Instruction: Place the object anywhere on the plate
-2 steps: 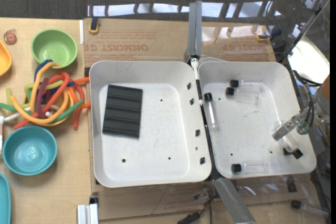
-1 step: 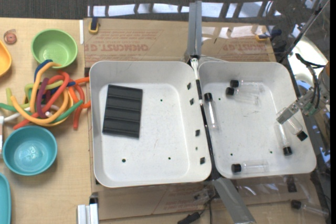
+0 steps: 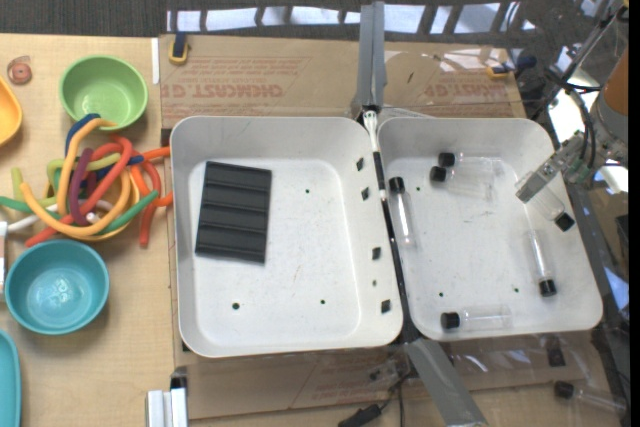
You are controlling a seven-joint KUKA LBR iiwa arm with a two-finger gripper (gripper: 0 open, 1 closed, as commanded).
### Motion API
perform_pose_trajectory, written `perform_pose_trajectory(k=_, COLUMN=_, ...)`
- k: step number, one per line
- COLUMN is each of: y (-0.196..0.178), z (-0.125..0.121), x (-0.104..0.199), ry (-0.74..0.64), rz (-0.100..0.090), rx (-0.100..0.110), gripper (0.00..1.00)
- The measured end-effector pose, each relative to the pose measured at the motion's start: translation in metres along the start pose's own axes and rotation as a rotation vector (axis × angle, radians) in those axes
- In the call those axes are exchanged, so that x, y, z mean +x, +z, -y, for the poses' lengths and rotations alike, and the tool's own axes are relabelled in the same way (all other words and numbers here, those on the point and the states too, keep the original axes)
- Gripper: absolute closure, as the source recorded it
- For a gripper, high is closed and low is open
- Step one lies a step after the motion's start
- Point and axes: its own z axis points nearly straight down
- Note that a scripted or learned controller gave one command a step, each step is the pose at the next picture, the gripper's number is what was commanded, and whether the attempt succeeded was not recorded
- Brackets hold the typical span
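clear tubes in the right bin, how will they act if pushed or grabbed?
The clear tubes look round and smooth, so they probably roll when nudged and may slip from the hand. They look like thin, see-through plastic or glass, so likely light, possibly fragile.

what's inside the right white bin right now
Inside the right bin lie several clear tubes with black caps, one along its front wall and one by its left wall. The gripper hangs over the bin's right side, covering whatever lies beneath it.

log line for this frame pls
gripper: over right bin's right side, nothing seen held | black ridged plate: left bin | clear tubes: scattered, right bin
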Motion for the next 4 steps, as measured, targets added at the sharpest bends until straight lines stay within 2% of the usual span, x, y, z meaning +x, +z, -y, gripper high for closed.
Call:
perform_pose_trajectory(k=1, y=0.02, z=0.032, x=0.025, ry=-0.096, rz=-0.002, rx=0.001, gripper=1.0)
perform_pose_trajectory(k=2, y=-0.02, z=0.013, x=0.01, ry=-0.1, rz=0.0, rx=-0.001, gripper=1.0)
perform_pose_trajectory(k=3, y=0.083, z=0.077, x=0.071, ry=-0.243, rz=-0.005, rx=-0.001, gripper=1.0)
perform_pose_trajectory(k=4, y=-0.008, z=0.019, x=0.015, ry=0.23, rz=0.001, rx=0.001, gripper=1.0)
